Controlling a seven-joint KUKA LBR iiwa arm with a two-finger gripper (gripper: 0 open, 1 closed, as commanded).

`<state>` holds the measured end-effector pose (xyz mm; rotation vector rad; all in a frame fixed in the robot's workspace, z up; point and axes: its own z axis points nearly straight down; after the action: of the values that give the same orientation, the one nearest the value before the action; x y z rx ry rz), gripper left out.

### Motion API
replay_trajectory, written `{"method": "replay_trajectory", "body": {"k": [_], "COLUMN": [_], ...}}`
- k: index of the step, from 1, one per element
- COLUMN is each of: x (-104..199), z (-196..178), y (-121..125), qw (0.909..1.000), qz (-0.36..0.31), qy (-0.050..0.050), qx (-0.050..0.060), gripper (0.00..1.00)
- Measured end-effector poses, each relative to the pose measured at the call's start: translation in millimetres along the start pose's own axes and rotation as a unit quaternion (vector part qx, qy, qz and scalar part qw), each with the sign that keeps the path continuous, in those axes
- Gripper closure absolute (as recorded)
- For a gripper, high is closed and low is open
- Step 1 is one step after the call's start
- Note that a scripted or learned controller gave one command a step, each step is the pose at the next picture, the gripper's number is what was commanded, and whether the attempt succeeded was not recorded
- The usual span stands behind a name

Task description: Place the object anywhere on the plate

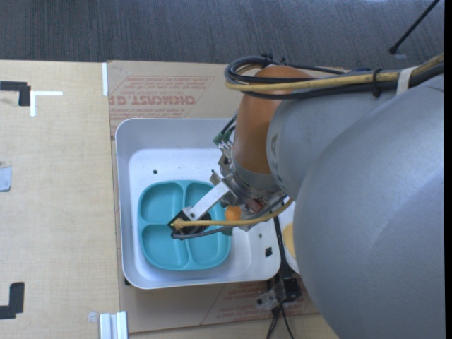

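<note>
Right beside the end effector point(244, 205), an orange object point(232, 213) sits at the plate point(159, 214) rim; grip state unclear.

I am looking down on a pale wooden desk point(56, 189). Right of centre a flat brown cardboard sheet with red print point(162, 90) lies on it. A shallow white plastic bin point(152, 143) sits on that sheet. A small black bracket point(17, 288) sits at the near left edge.
</note>
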<state>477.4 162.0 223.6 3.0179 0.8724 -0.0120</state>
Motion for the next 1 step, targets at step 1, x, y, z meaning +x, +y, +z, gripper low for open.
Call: {"method": "replay_trajectory", "body": {"k": [1], "x": [36.4], "z": [-85.2], "y": [-56.7], "qw": [0.9997], "qz": [-0.023], "qy": [0.003], "qx": [-0.002], "gripper": [1.0]}}
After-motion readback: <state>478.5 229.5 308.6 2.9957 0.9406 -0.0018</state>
